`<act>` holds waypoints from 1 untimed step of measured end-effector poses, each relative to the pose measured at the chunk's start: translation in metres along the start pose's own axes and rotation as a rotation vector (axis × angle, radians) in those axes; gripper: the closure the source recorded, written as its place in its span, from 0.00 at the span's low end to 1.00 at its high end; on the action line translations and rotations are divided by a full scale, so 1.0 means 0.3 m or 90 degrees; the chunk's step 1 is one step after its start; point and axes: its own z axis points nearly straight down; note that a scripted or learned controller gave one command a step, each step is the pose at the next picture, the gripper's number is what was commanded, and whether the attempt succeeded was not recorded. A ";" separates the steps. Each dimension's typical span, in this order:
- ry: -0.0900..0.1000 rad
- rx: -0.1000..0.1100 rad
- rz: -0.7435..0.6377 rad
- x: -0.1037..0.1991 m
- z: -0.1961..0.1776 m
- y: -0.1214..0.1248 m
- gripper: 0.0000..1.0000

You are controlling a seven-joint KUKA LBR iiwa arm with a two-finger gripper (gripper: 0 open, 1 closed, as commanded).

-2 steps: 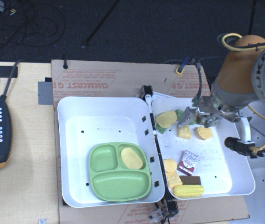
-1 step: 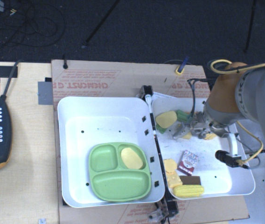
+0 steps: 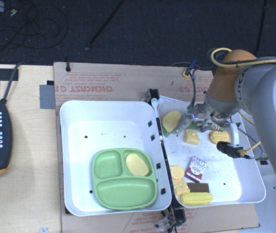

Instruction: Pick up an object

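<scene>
Pincer (image 3: 195, 122) low in right bin (image 3: 254, 191), just above small yellow block (image 3: 192, 137); grip state impossible to tell. Right of block, ridged yellow piece (image 3: 219, 136). Below block: red packet (image 3: 196, 168), corn cob (image 3: 195, 198).

my gripper (image 3: 192, 122) hangs over the right bin (image 3: 249, 192), upper middle; sectioned tray (image 3: 124, 192) sits in the left bin (image 3: 79, 120), lower centre of frame.

Grey arm (image 3: 254, 86) from right, end effector (image 3: 196, 122) low.
</scene>
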 end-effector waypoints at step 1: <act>0.001 0.002 0.002 -0.003 -0.033 -0.006 1.00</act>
